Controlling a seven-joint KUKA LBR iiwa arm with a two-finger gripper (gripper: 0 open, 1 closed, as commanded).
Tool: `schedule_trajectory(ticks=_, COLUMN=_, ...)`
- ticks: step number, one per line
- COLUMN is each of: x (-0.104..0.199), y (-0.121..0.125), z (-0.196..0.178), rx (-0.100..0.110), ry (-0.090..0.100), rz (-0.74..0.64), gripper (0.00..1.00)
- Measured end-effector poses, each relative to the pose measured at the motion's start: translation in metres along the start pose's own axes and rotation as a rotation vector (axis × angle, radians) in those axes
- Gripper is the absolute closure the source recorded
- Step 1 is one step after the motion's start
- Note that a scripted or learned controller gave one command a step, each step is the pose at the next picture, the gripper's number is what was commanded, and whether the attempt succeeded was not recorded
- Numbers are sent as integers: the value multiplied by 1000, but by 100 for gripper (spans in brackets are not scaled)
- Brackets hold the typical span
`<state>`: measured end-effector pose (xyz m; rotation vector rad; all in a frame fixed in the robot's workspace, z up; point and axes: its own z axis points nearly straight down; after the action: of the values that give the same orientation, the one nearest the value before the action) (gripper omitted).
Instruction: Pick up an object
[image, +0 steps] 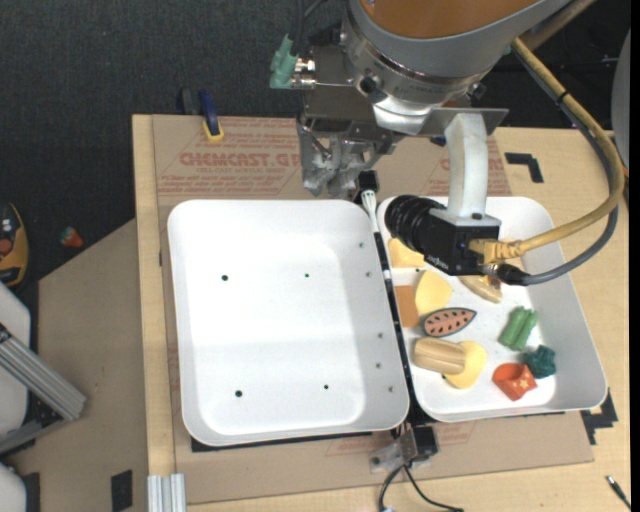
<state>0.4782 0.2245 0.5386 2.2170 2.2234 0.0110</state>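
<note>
The right bin (575, 330) holds several toy food pieces. Among them are a brown spotted oval (448, 322), a tan cylinder (438, 354) on a yellow piece (470, 367), a green piece (517, 328), a dark teal piece (542, 360), a red piece (514, 380), a yellow half-round (433, 292) and an orange block (404, 306). My gripper (345, 175) hangs over the far rim where the two bins meet, above the cardboard, with nothing visibly in it. A black cylinder (428, 235) and white bracket on the arm hide the far part of the right bin.
The left bin (270, 320) lies beside the right one, sharing a middle rim. A tan hose (570, 225) runs from the arm across the right bin's far right. A blue and yellow clamp (209, 113) sits on the cardboard's far left edge.
</note>
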Motion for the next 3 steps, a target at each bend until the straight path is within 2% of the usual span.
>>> schedule_trajectory(ticks=1, x=0, y=1, z=3, rx=6, ry=-3, rz=1, gripper=0)
schedule_trajectory(ticks=2, x=1, y=1, z=-8, rx=2, ry=-2, rz=-1, gripper=100)
schedule_trajectory(ticks=3, x=1, y=1, z=-7, rx=3, ry=-2, rz=0, gripper=0)
